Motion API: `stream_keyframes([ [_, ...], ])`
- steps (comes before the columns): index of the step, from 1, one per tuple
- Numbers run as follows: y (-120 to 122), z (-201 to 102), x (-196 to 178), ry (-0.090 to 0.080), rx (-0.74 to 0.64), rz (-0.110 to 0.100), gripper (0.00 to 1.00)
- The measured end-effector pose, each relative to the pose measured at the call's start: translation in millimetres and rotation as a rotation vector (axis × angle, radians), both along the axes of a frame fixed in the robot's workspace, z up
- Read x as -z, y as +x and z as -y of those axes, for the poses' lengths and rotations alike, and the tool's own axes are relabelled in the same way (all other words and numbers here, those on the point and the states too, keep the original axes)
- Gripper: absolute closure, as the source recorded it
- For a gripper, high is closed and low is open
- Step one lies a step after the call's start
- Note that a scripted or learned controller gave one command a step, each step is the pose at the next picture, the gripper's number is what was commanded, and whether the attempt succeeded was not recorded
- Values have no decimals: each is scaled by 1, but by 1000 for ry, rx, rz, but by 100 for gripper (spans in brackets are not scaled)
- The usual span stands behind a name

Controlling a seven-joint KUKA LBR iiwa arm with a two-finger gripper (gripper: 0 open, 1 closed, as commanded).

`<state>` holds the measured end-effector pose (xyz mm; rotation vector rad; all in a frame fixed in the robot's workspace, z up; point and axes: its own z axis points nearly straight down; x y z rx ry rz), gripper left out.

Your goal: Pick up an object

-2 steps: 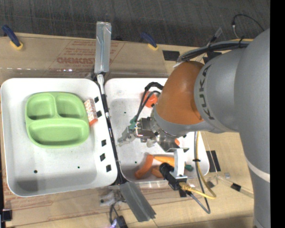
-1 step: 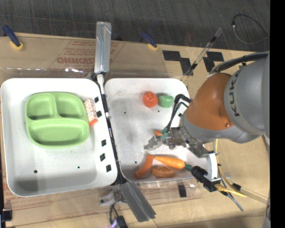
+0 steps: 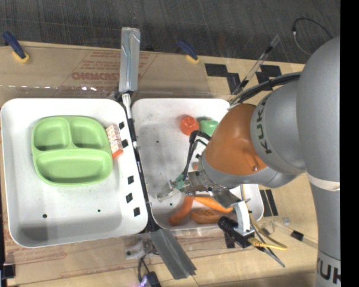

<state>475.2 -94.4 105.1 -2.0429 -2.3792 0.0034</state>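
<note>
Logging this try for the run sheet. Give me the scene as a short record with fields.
left bin: shallow white bin holding a light green three-compartment plastic tray, with a small red-and-white packet at the tray's right edge
right bin: shallow white bin with a red-orange round object, a green object and orange carrot-like pieces
hand: low over the right bin's near half

Fixed overhead slant on both bins [image 3: 24, 232]

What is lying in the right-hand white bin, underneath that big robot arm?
In the right bin you can see a red-orange ball, a green object and orange, carrot-like pieces. The arm covers much of the bin, so anything beneath it is hidden.
</note>
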Motion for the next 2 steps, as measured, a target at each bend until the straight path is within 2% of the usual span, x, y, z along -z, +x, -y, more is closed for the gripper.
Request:
stream_keyframes([
  [1, 65, 9, 14, -1, 58, 1, 0],
  [2, 17, 117, -3, 0, -286, 2, 0],
])
